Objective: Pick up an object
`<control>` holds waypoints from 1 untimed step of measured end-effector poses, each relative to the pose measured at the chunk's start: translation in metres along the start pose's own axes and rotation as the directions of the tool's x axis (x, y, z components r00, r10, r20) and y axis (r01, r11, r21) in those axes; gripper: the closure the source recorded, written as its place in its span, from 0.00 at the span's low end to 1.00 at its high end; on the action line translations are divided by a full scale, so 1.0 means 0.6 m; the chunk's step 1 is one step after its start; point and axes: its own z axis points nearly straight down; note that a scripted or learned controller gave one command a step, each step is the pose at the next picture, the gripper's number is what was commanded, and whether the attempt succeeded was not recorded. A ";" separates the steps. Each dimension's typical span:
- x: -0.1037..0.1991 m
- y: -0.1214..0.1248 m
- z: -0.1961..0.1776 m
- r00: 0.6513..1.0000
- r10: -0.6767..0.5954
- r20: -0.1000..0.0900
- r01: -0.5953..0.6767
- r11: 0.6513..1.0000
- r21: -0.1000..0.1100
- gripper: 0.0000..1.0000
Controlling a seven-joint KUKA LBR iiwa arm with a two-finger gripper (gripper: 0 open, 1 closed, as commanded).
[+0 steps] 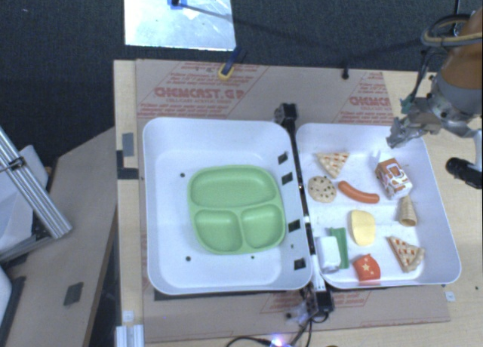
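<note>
The right white bin (441,221) holds several toy foods: a pizza slice (333,162), a cookie (321,188), a sausage (358,191), a small carton (393,177), a cone (407,210), a yellow piece (362,227), a second pizza slice (405,253), a red piece (367,268) and a white and green block (333,250). My gripper (399,136) hangs at the bin's far right corner, above and just beyond the carton, with nothing seen held in it.
The left white bin (162,187) carries a green three-compartment tray (234,208). A black divider with clips (296,194) runs between the bins. Cardboard lies under both bins; a foil sheet (179,6) lies at the back.
</note>
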 end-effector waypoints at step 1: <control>0.000 0.003 -0.044 1.000 -0.001 -0.001 0.001 1.000 0.001 1.00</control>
